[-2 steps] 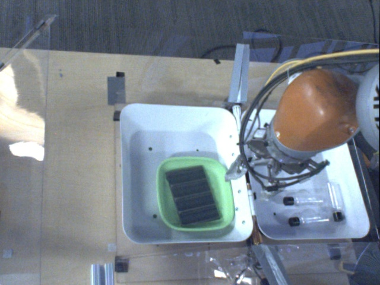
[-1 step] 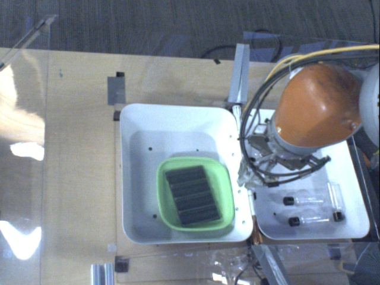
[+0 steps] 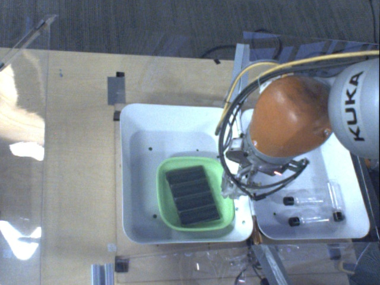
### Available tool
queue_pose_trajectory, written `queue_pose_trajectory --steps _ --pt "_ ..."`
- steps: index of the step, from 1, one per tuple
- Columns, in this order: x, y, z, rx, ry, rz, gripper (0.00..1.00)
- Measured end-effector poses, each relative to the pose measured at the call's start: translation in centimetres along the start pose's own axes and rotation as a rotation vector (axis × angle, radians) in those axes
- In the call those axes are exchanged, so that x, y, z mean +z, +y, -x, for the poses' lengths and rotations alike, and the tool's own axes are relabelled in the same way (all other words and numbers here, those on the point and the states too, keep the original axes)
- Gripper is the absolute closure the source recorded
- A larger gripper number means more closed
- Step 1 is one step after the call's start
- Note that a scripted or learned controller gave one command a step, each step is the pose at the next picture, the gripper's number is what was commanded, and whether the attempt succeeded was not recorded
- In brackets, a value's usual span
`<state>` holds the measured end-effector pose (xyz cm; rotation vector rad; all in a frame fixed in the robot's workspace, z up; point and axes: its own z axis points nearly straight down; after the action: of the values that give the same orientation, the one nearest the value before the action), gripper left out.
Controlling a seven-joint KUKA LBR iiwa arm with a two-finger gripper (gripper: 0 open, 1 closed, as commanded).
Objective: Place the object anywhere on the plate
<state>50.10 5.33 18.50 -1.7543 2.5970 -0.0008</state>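
A green plate (image 3: 167, 209) lies in the left white bin (image 3: 135, 159), toward its front right corner. A dark grey ridged block (image 3: 191, 195) rests flat on the plate, taking up most of it. My gripper (image 3: 228, 186) hangs just past the plate's right rim, near the wall between the two bins. The arm's orange band (image 3: 289, 117) and a loop of cables hide most of it from above. Nothing shows between the gripper and the block.
The right bin (image 3: 347, 159) holds a few clear tubes with black caps (image 3: 309, 219) near its front. The arm's grey body (image 3: 356, 105) covers the right bin's rear. A clear panel (image 3: 24, 159) stands at the bench's left.
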Motion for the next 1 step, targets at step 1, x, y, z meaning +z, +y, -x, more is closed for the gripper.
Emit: queue_pose_trajectory --steps 1 --pt "-0.11 -0.15 1.22 -0.192 -0.001 -0.002 1.00"
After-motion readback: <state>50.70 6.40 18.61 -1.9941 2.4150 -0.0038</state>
